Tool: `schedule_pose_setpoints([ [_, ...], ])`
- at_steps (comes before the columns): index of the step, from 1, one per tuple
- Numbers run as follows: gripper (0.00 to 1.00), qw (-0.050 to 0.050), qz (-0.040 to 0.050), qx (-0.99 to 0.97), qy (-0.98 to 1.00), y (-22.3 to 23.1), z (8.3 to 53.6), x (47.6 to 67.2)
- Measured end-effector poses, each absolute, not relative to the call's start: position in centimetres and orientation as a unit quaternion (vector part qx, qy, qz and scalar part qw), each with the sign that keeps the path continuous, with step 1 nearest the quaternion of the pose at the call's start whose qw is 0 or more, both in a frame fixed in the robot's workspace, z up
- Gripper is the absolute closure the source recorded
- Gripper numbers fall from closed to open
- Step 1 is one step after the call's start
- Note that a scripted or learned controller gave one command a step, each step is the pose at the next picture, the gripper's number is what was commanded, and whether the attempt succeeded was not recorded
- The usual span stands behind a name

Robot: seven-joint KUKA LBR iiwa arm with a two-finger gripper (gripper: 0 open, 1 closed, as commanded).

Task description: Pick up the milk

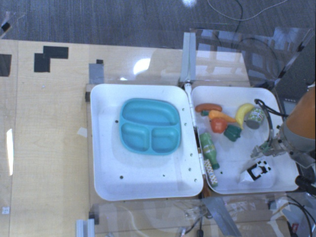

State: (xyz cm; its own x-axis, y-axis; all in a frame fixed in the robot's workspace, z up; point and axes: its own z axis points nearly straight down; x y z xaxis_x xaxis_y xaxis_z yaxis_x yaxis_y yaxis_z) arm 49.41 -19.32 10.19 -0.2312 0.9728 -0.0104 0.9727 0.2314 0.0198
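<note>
Approach step: my pincer (267,149) hangs just above the milk (257,172), which lies in the right bin (232,185) near its front corner. Grip state: can't tell. Next: drop onto it & clamp.

fixed overhead camera | slanted down (fairly far back) | both bins (143,95) in frame

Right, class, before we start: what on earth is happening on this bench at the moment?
A grey robot arm with an orange band reaches in from the right over the right bin. Its gripper hangs just above the milk carton, which lies near the bin's front right corner, not lifted. Toy foods sit further back: a hot dog, carrot, banana and green bottle. The left bin holds a blue divided plate.
</note>
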Motion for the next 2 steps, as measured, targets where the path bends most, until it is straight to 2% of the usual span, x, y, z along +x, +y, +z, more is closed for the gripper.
schedule_pose_setpoints([
  [1,0.0,0.01,0.0045,0.62,0.785,-19.3,10.2,49.4],
  [2,0.0,0.008,0.0026,0.557,0.831,-13.4,9.0,49.2],
])
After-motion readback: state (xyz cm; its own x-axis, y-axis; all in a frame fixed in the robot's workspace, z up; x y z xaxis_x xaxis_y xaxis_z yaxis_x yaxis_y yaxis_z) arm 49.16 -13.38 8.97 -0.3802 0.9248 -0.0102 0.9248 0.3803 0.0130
